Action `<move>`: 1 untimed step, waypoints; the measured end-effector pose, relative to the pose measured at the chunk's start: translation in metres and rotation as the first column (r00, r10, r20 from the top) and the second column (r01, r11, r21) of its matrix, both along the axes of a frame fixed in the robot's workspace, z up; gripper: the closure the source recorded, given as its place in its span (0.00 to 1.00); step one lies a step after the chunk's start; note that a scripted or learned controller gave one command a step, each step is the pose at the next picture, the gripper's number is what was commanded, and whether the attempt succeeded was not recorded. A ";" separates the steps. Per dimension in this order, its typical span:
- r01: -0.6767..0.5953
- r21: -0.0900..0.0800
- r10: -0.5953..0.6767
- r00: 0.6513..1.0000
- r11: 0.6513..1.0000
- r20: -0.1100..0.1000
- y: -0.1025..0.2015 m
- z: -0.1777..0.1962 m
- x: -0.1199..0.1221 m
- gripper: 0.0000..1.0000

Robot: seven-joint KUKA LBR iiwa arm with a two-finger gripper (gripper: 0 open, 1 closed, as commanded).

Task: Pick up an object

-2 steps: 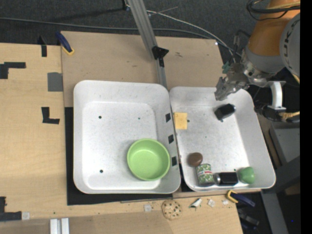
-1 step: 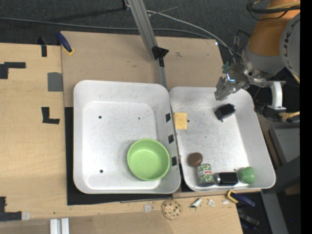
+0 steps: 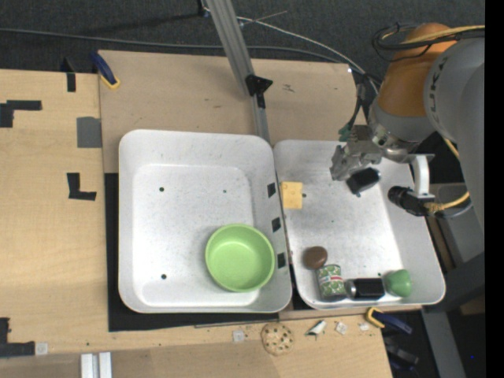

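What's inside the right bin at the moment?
The right bin holds a yellow block, a brown disc, a small can, a black item and a green piece. The gripper hangs over its upper part, covering the floor beneath.

- The arm [image 3: 461, 109] enters from 3 o'clock, its grey casing filling the upper right corner.
- An orange band [image 3: 411, 73] wraps the arm above the wrist, toward 1 o'clock.
- The wrist [image 3: 394, 132] angles down and toward 9 o'clock from the band.
- The gripper [image 3: 356, 172] hangs at the wrist's end, pointing downward toward 7 o'clock, its dark tip lowest.
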State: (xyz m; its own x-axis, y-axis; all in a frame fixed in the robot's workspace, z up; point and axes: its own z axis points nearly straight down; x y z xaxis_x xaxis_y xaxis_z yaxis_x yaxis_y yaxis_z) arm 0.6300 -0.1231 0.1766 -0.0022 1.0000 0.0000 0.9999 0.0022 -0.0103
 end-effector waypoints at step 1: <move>0.002 0.000 -0.002 1.000 1.000 0.001 -0.006 -0.049 -0.004 0.00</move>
State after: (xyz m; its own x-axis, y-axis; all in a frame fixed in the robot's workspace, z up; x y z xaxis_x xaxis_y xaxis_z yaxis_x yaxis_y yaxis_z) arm 0.6256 -0.1291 0.1275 -0.0004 1.0000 -0.0005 1.0000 0.0004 -0.0094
